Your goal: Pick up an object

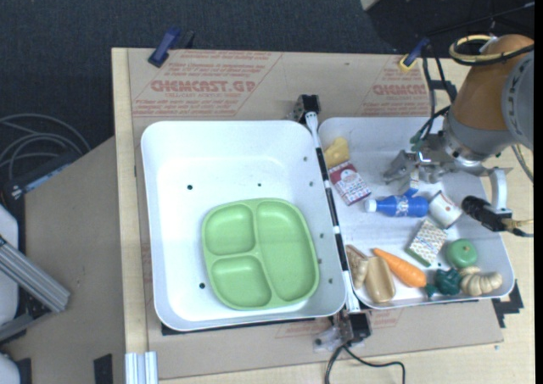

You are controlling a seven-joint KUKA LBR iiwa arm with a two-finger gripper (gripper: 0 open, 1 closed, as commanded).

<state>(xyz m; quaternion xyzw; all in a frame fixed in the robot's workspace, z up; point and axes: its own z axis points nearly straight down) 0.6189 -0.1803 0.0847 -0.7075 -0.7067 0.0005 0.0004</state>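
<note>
My gripper [410,172] hangs over the back of the right bin [373,132], just behind the blue bottle [399,204] that lies on its side. Its grey fingers [393,174] stand apart with nothing between them. Left of the bottle lies a red and white packet [344,183], with a yellow piece [338,152] behind it. Toward the front of the bin are an orange carrot [400,266], a green apple [461,253], a patterned sponge [427,243] and a white cup [443,208].
The left bin [170,153] holds a green divided plate [258,252]. A tan toy [376,277], a teal piece [442,282] and a beige lumpy piece [480,281] crowd the right bin's front edge. The orange-banded arm [488,94] rises at the right.
</note>
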